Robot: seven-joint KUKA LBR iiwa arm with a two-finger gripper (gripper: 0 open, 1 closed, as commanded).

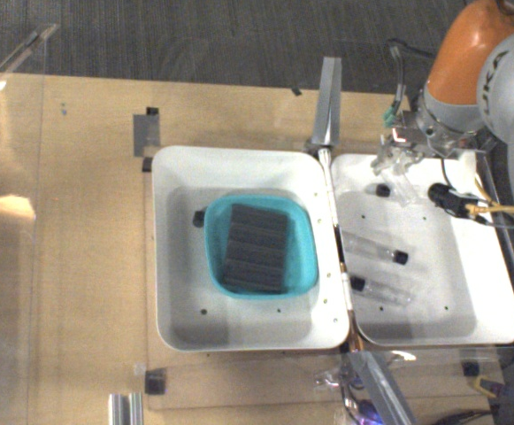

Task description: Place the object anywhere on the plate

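So the dark ribbed block [255, 250] is already lying flat on the teal plate [303, 277] in the left bin [172, 264], pretty much centred. Our gripper [396, 153] hangs over the far edge of the right bin [495, 308], well apart from it, and we honestly can't tell its state. Looks done to us; if anything, we just keep clear of the plate

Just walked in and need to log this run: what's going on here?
The arm's gripper hovers at the far edge of the right bin, where clear tubes with black caps lie. In the left bin sits a teal plate with a dark ridged block on it. Whether the gripper holds anything is unclear.
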